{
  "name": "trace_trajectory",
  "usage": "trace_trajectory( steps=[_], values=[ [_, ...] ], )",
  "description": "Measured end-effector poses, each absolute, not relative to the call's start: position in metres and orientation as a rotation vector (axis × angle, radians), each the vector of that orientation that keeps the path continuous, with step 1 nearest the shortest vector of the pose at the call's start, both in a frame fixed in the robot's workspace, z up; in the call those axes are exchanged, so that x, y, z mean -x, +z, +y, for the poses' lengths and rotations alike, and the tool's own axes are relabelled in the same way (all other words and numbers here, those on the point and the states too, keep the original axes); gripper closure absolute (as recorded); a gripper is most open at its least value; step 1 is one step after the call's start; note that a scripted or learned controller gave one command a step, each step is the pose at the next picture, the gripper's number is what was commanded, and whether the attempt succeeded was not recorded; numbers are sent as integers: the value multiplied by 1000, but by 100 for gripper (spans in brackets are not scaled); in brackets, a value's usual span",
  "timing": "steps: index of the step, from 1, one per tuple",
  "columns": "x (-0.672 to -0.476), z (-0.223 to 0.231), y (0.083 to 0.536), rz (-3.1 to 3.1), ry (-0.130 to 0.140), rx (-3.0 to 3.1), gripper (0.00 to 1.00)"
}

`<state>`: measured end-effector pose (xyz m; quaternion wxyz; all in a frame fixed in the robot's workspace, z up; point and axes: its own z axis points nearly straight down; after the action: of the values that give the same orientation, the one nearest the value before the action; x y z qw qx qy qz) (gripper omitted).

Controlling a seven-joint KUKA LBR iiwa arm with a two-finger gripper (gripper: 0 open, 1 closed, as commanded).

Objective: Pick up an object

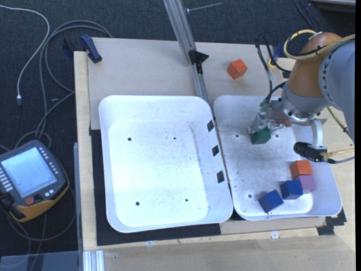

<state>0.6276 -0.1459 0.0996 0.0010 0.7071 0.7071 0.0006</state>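
arm: the grey arm (333,66) with its orange band comes in from the right, over the right bin.
gripper: the gripper (264,130) points down in the far part of the right bin (237,168). a green block (260,135) sits between its fingers, so it is grasping the block.
green block: it is at the fingertips, near the middle of the right bin's far half. i cannot tell if it is touching the bin floor.
other blocks in the right bin: 2 blue blocks (271,200) (291,189), 1 orange block (300,168) and 1 pink block (307,182) sit close together in the near right corner.
left bin: the white left bin (152,162) is just beside the right bin.
bench: 1 orange block (237,68) lies on the bench (141,66), behind the bins.
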Motion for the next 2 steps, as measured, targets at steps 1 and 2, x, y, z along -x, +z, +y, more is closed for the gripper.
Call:
trace_trajectory(
  steps=[1,2],
  values=[
    [-675,-56,206,2227,15,-2207,100],
    [-672,-62,200,2222,-1,-2220,0]
  ],
)
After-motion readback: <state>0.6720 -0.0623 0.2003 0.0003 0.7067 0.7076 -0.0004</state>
